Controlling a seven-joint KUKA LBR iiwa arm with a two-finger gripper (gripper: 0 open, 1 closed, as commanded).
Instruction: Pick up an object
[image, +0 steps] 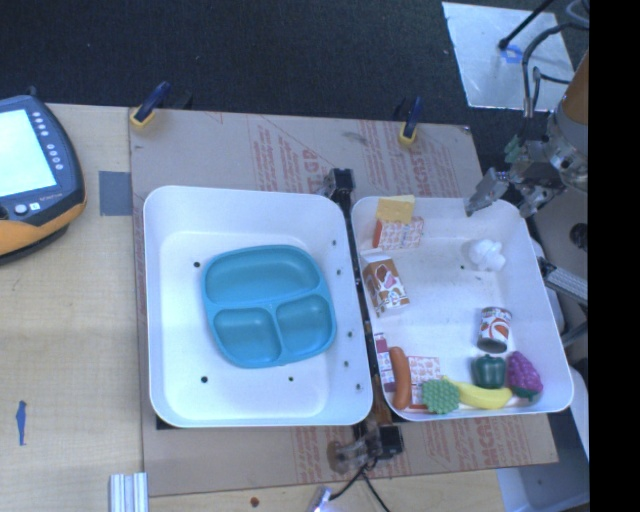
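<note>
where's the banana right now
The banana lies along the near edge of the right bin, in its near right corner, between the green broccoli and the purple grapes, just below the green pepper.

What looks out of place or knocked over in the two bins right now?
Little stands out. In the right bin the can lies on its side, and the toy food is crowded along the near edge. The blue tray sits slightly askew in the left bin.
</note>
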